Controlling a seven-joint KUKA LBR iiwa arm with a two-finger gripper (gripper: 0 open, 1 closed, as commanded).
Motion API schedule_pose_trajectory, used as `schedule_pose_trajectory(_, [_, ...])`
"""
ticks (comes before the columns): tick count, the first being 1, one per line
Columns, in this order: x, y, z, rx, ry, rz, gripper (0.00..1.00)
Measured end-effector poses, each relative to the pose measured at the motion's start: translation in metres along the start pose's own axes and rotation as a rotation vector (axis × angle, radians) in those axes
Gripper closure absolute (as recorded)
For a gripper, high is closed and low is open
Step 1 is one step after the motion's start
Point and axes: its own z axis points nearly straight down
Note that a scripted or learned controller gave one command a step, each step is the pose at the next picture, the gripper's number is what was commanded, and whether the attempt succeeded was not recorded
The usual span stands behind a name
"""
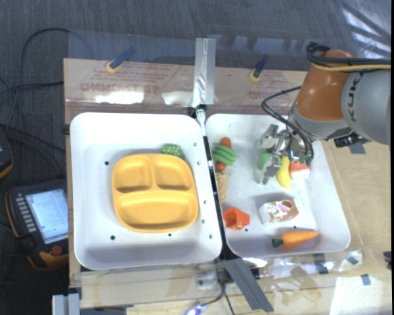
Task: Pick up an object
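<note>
Bins side by side, mid frame: left bin (92,195) and right bin (328,195), both shallow white plastic with rounded corners, sharing a centre wall that runs top to bottom.

Arm (345,100) comes in from the upper right, grey with an orange band. Gripper (270,163) is low over the upper middle of the right bin. Fingers look slightly apart, metal, pointing down-left. Cannot tell whether anything sits between them.

Just right of the gripper, touching or nearly so: banana (284,173), yellow, curved, and a red-and-white piece (300,170). A bit of green (267,157) shows at the fingers, unclear what it is.

Other items in the right bin: green pod (224,154) with a small orange-red bit above it, against the centre wall at the top. Orange block (236,218) lower left, near the wall. Packet (278,210), white with red print, centre-low. Carrot (295,238), orange with a green end, lying along the bottom edge. Open floor lies along the right side and between the pod and the gripper.

Left bin: tray (155,192), yellow, three compartments, smooth, fills most of the floor. Green bumpy item (172,150) tucked at the tray's top edge. Bare floor around the tray rim.
</note>
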Motion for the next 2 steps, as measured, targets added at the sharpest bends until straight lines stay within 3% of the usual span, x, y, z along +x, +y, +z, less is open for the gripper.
schedule_pose_trajectory(1, [-0.0011, 0.0113, 0.0, 0.001, 0.0, -0.013, 0.0])
schedule_pose_trajectory(2, [-0.0049, 0.0188, -0.0001, 0.001, 0.0, -0.15, 0.0])
